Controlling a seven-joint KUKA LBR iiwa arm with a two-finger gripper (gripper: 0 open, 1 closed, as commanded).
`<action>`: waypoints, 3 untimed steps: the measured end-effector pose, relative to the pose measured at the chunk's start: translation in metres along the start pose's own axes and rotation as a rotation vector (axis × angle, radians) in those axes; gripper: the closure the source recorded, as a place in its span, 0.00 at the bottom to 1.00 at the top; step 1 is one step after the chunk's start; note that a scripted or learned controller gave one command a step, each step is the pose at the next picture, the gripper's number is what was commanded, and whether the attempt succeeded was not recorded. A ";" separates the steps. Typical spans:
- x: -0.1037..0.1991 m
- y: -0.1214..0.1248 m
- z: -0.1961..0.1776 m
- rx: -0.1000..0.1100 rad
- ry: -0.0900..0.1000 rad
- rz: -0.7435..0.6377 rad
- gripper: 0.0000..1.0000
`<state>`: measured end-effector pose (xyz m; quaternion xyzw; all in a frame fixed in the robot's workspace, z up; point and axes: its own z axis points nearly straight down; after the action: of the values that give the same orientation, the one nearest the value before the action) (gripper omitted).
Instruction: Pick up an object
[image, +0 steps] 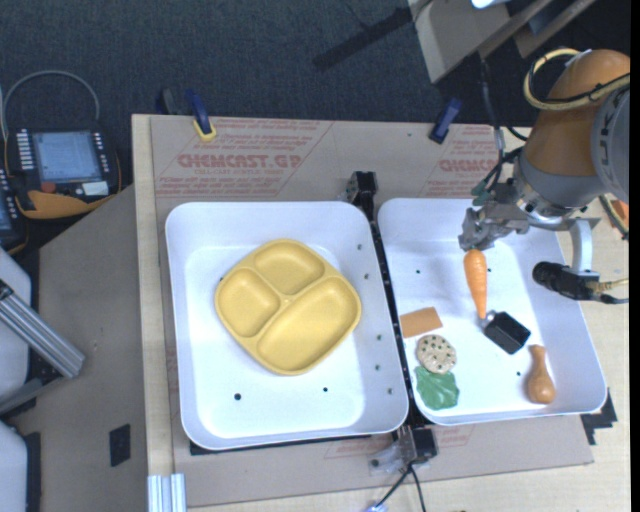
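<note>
My gripper hangs over the back of the right bin, just above the thick end of an orange carrot that lies lengthwise on the bin floor. Nearer the front lie a black block, a brown drumstick, a tan cracker, a speckled cookie and a green leaf piece. I see nothing between the fingers; their state is hidden from this angle.
The left bin holds a yellow divided plate. A black clamp sits at the back where the two bins meet. The arm's grey and orange body looms over the right bin's back right corner.
</note>
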<state>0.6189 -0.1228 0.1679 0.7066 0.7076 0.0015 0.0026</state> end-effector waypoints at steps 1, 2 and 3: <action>0.000 0.001 -0.054 0.000 0.000 0.000 1.00; 0.041 0.009 -0.056 0.004 0.001 -0.001 1.00; 0.087 0.021 -0.057 0.003 0.002 -0.004 1.00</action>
<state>0.6394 -0.0357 0.2253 0.7052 0.7090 0.0010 0.0007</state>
